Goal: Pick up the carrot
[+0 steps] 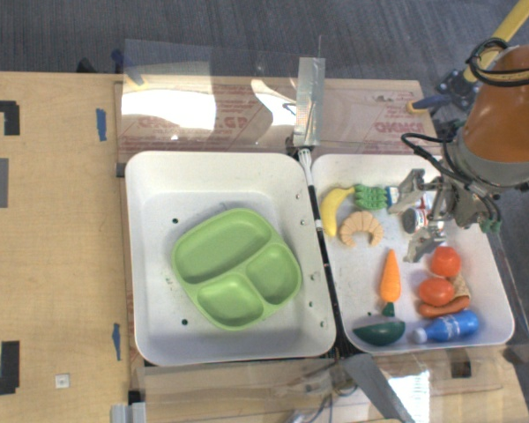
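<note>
I am looking down on two shallow white plastic bins set side by side. The left white bin, well away from my gripper, holds a light green plastic plate with three compartments. The right white bin lies under my grey arm with its orange band, which reaches in from the right edge.

My metal two-finger gripper hangs over the upper part of the right bin. I cannot tell whether it is open or closed; no object shows in it.

Beside the gripper, toward the divider, sit a yellow toy banana, a tan toy croissant and a green leafy toy. Just below the gripper are a round red-orange toy tomato, another red toy piece, a blue plastic bottle lying down and a dark green rounded toy.

The small orange plastic carrot with a green stem end lies flat on the bin floor, below the gripper and slightly toward the divider, pointed tip toward the gripper. It is slim and tapered.

I judge the pick as not yet made: the carrot lies untouched, so reaching, closing and lifting all remain.
</note>
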### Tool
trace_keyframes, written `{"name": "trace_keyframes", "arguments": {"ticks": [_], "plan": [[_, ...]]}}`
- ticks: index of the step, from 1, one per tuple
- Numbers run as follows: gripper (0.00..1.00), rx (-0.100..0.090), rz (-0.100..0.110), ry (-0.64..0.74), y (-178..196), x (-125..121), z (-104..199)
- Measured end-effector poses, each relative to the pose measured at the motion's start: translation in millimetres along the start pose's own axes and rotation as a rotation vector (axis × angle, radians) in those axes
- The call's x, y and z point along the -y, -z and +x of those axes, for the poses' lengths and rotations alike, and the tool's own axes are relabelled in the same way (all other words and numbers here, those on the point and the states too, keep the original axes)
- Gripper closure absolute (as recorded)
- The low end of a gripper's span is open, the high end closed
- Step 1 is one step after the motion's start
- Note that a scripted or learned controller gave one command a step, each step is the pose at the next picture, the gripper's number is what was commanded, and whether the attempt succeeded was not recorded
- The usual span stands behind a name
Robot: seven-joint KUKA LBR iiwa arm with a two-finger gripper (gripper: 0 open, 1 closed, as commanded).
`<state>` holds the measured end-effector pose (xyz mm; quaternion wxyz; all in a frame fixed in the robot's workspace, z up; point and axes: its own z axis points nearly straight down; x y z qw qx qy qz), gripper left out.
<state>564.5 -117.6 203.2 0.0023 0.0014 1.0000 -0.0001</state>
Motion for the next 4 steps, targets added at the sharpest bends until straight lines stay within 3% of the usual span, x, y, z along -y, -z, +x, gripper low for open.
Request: {"name": "trace_keyframes", "arguments": {"ticks": [1, 2, 3, 4], "plan": [[0.00, 0.007, 0.001, -0.120, -106.2, -0.5, 53.0], [1.00, 0.009, 0.001, -0.118, -97.6, -1.8, 52.2], [1.00, 0.003, -0.002, -0.940, -110.8, -21.8, 65.4], [1.00, 0.001, -0.001, -1.276, -17.2, -75.9, 80.4]]}}
